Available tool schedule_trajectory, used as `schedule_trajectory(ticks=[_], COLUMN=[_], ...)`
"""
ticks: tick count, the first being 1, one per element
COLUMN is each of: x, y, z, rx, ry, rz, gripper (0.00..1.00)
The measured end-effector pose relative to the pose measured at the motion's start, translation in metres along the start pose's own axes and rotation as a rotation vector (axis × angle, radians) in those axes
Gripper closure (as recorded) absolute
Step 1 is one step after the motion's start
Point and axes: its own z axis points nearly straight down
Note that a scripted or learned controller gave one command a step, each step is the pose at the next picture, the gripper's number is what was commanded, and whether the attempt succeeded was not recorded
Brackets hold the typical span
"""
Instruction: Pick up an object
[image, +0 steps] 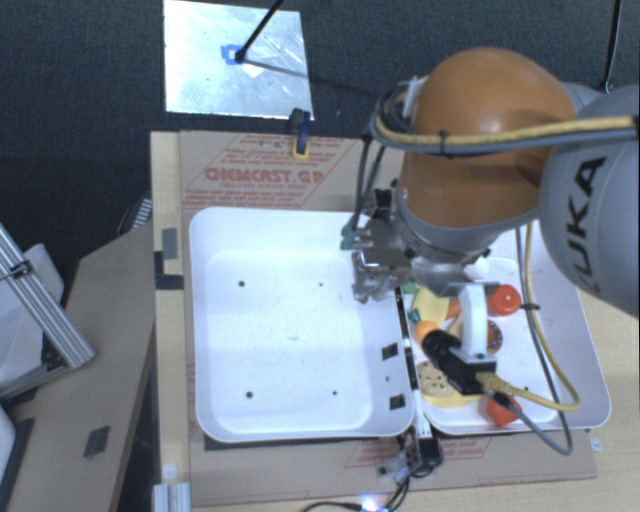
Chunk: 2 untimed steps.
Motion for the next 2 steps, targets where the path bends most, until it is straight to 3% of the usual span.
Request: schedule_trajectory(ticks=[1, 2], x=[0.103, 0.095], y=[0.003, 0.054], z=[0.074, 0.027], rx=[-0.006, -0.019], ry=[0.001, 0.003], rz=[-0.002, 0.011], gripper=[1.00, 1.00])
